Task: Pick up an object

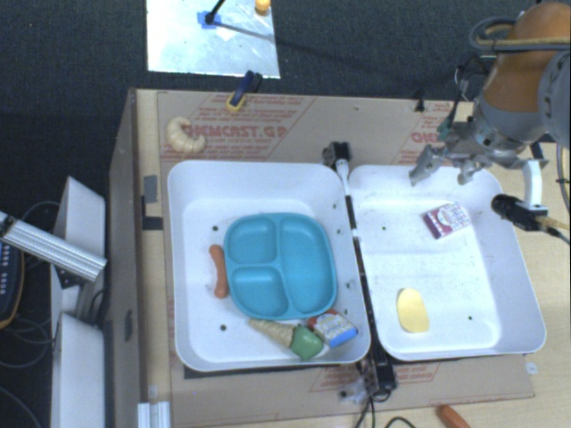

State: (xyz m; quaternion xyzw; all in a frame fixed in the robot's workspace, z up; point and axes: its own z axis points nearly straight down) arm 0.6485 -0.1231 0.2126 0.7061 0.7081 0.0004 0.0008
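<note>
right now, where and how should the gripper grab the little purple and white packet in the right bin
Probably from straight above, closing across the short sides of the packet. It lies flat and slightly askew on the right bin floor, with open space all round. The gripper hangs open near the bin's far rim.

A cream, ridged curl (185, 135) sits on the cardboard sheet (268, 123) behind the bins, with a blue-and-yellow clamp (243, 90) near it. Further back, a silvery panel (183, 34) carries a small yellow ball (262, 4).
</note>
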